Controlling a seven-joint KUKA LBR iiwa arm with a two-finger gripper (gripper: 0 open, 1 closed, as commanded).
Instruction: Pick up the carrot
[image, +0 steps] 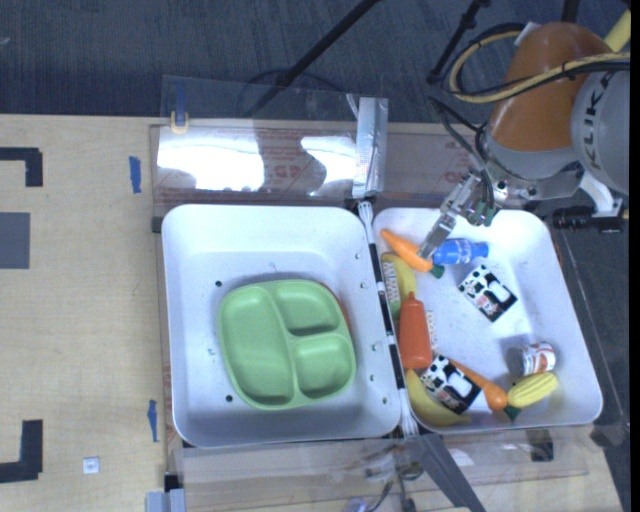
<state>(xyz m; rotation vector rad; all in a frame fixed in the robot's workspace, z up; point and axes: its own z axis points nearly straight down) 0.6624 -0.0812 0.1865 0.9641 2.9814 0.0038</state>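
Note:
A small orange carrot with a green stem end lies at the upper left of the right bin, close to the dividing wall. My gripper reaches down from the upper right, and its tip sits right at the carrot's stem end, beside a blue bottle. A second, longer carrot lies near the front of the same bin, against a black-and-white box. Nothing is lifted off the bin floor.
The right bin also holds a red-orange bottle, a banana, a second cow-patterned box, a small can and a yellow piece. A green divided plate lies in the left bin.

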